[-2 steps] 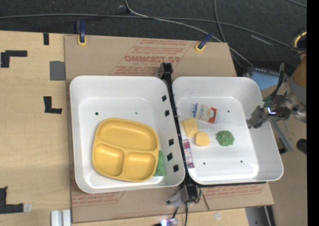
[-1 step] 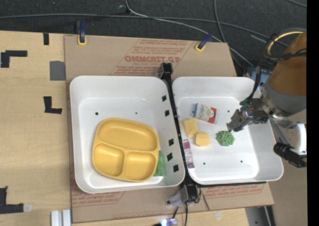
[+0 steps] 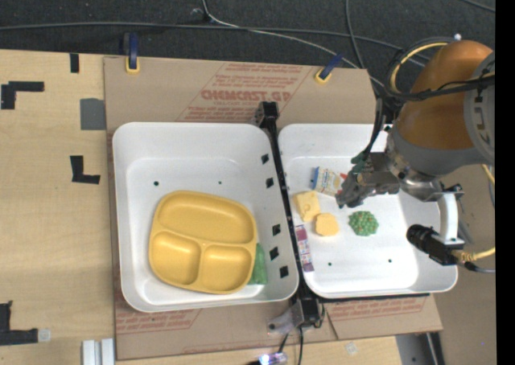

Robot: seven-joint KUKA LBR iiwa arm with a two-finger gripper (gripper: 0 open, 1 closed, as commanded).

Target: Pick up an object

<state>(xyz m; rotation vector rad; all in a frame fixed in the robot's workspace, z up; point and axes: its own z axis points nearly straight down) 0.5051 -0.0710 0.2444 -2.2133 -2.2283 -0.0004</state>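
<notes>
In the right bin [image 3: 402, 275] lie a green broccoli-like piece [image 3: 364, 223], a round yellow piece [image 3: 327, 225], a pale yellow cheese-like wedge [image 3: 306, 204], a small blue and white packet [image 3: 326, 180] and a thin red and white wrapper [image 3: 302, 244] along the left wall. My gripper [image 3: 352, 194] hangs low over the bin, just up and left of the green piece and right of the packet. Its dark fingers point down and left, and nothing shows between them.
The left bin [image 3: 129, 154] holds a yellow divided plate [image 3: 203, 240] with a green item [image 3: 259, 265] tucked at its right edge. A black divider [image 3: 278, 186] runs between the bins. The arm's orange body [image 3: 442, 106] overhangs the right bin's far right side.
</notes>
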